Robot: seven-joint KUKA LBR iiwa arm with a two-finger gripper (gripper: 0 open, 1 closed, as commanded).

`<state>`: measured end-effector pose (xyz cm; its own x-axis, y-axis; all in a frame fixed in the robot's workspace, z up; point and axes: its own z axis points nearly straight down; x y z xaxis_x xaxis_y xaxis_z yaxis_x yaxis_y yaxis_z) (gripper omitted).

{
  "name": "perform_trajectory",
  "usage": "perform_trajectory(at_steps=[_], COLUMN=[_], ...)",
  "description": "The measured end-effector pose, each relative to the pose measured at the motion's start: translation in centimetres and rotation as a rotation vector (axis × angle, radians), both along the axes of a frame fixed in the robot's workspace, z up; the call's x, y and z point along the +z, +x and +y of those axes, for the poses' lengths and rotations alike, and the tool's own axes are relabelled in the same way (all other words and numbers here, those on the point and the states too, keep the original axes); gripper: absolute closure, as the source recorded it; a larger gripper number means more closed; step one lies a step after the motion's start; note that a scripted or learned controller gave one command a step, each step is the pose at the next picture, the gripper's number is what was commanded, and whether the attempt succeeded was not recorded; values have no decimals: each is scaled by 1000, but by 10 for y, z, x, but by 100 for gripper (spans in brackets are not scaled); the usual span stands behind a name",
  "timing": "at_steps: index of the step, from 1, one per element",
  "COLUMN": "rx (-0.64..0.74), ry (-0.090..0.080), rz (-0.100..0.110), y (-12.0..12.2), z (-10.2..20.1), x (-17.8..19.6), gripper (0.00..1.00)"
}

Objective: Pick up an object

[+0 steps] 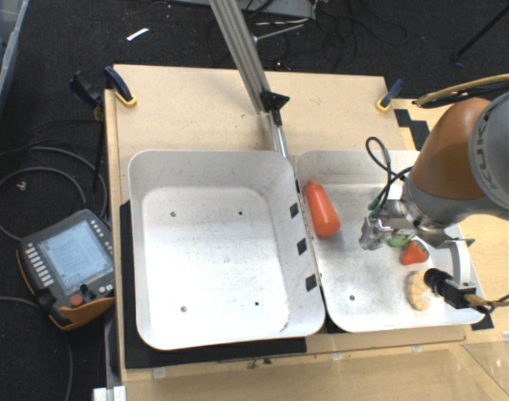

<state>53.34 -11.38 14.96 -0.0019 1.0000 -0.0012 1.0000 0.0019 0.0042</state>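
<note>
In the right bin (346,307), an orange-red carrot-shaped object (322,210) lies near the left wall. My gripper (376,234) hangs low over the bin's middle right, beside a small green and red object (409,249) that sits partly under the wrist. A pale beige lump (418,291) rests near the bin's front right corner. The carrot lies clear to the left of my gripper.
The left bin (154,174) sits beside the right one, sharing a raised edge with black clips (302,245). A metal pole (241,44) slants in from the top. A teach pendant (70,261) lies on the floor to the left. Yellow clamps (123,90) hold the board corners.
</note>
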Motion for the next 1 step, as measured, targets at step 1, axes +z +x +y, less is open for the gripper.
perform_trajectory(at_steps=[1], rx=[2], ry=[-1], rz=[-3], y=[6], z=[1], x=[63], gripper=[100])
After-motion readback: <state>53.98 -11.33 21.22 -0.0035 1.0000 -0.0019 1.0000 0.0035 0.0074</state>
